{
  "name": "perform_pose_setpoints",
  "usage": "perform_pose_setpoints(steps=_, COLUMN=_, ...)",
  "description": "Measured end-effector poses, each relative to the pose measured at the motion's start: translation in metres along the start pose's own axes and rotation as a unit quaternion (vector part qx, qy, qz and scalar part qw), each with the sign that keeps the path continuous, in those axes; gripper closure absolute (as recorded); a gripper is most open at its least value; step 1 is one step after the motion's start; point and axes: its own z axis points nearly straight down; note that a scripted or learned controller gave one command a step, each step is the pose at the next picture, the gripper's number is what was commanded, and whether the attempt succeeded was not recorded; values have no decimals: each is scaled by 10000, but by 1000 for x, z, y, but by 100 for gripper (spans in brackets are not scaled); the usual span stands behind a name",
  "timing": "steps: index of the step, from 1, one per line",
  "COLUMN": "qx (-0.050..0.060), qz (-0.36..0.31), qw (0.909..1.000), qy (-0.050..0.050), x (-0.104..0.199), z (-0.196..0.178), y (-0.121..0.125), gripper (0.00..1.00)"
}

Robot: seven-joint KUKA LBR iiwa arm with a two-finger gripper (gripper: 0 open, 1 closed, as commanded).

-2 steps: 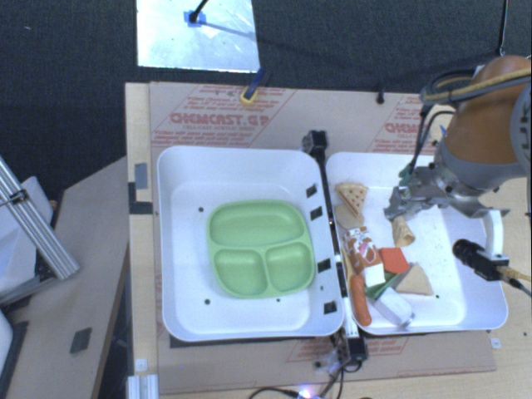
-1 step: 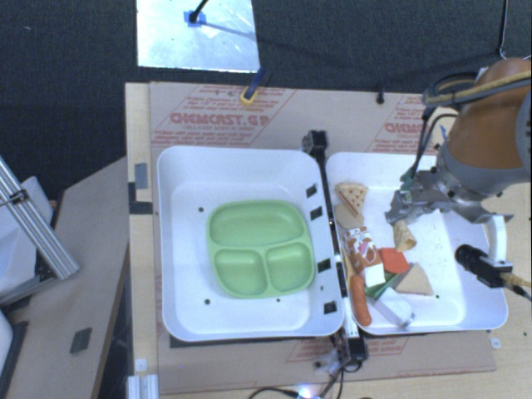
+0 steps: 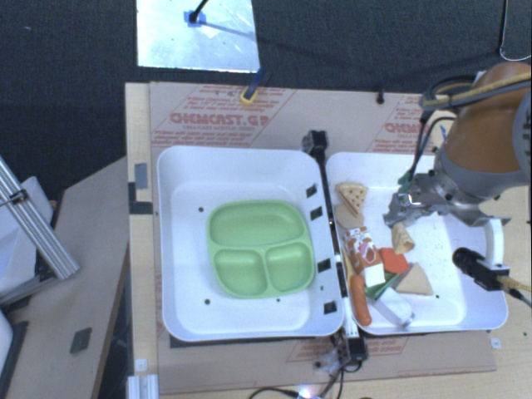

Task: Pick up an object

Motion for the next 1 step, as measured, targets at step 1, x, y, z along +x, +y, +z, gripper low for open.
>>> perform_pose_setpoints(steps=1, qx=-11, qz=1, qw=10000, qy=-6, x=-3, z=10, y=14, gripper=100)
